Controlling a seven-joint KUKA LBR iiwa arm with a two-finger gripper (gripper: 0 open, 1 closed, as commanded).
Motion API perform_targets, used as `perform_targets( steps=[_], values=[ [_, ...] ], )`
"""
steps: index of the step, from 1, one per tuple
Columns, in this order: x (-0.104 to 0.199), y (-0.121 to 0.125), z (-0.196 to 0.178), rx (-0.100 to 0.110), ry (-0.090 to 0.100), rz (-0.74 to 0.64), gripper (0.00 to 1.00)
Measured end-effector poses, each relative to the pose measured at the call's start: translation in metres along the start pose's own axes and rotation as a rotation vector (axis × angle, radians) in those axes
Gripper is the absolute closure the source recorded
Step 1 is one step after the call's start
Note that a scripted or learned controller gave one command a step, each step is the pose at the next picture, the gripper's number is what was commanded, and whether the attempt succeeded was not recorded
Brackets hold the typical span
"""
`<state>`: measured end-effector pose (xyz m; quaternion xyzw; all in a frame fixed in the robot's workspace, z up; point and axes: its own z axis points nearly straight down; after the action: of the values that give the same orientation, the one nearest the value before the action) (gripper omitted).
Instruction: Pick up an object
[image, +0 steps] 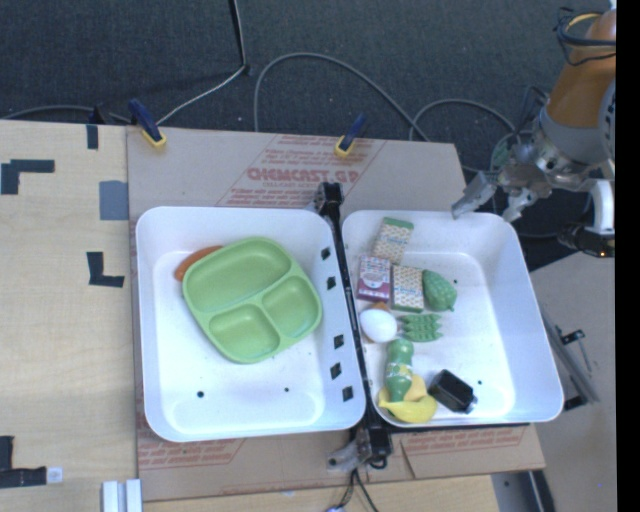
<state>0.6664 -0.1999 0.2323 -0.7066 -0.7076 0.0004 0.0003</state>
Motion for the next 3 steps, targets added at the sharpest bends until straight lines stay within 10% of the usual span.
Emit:
perform_targets(
  steps=[1, 2, 3],
  values=[
    [0.036, -0.092, 0.120, 0.003, 0.001, 0.000, 0.00],
    [0.070, -0.030, 0.146, -0.007, -0.001, -0.002, 0.00],
    [0.071, -0.100, 0.146, -0.004, -0.002, 0.001, 0.00]
  ],
)
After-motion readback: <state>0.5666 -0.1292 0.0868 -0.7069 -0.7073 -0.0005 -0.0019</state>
